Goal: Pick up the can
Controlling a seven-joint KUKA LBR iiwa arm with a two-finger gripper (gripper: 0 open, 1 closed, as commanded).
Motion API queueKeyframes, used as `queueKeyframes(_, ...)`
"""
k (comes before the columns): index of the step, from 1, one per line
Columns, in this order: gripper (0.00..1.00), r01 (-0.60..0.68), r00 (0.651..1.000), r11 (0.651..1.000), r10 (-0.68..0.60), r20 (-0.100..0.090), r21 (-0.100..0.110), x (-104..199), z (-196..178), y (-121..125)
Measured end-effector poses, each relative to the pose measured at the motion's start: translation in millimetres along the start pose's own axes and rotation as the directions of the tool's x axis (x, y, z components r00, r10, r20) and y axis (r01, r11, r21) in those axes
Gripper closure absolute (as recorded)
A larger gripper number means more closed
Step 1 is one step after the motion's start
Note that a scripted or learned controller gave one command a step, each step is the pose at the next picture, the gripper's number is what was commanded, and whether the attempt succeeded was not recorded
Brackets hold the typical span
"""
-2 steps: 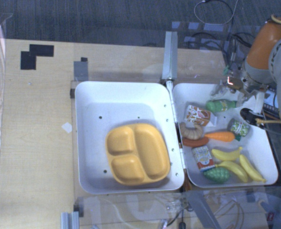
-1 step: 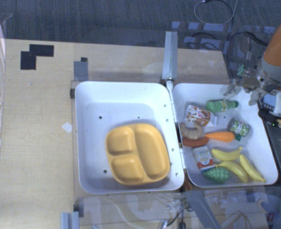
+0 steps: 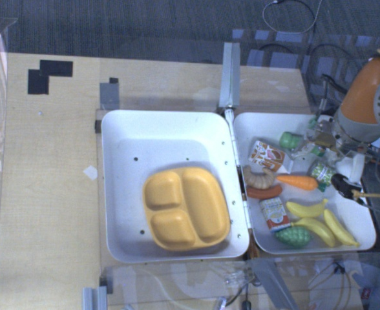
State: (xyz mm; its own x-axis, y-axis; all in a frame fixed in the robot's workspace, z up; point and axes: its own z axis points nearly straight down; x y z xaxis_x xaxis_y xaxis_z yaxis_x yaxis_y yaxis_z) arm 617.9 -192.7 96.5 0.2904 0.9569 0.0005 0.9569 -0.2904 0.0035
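The can [image 3: 321,172] is small, with a green and white label, and stands in the right bin [image 3: 369,243] near its right wall, just past the tip of an orange carrot [image 3: 298,183]. My gripper [image 3: 322,134] hangs over the bin's far right part, a little beyond the can and above it. The wrist and the orange band [image 3: 366,95] rise behind it. Nothing can be seen held in the gripper.
The right bin also holds a green cylinder [image 3: 292,139], a carton [image 3: 267,155], a sausage [image 3: 264,191], a small box [image 3: 275,213], bananas [image 3: 322,223] and a bumpy green fruit [image 3: 293,237]. A yellow divided tray [image 3: 185,206] lies in the left bin [image 3: 122,173].
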Motion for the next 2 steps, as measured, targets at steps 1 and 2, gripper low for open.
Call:
queueKeyframes(1, 0.0, 0.204, 0.979, 0.979, -0.204, 0.0, -0.001, 3.9, -52.1, -47.8)
queueKeyframes(2, 0.0, 0.201, 0.98, 0.98, -0.201, 0.0, -0.003, -10.8, -8.9, -46.7)
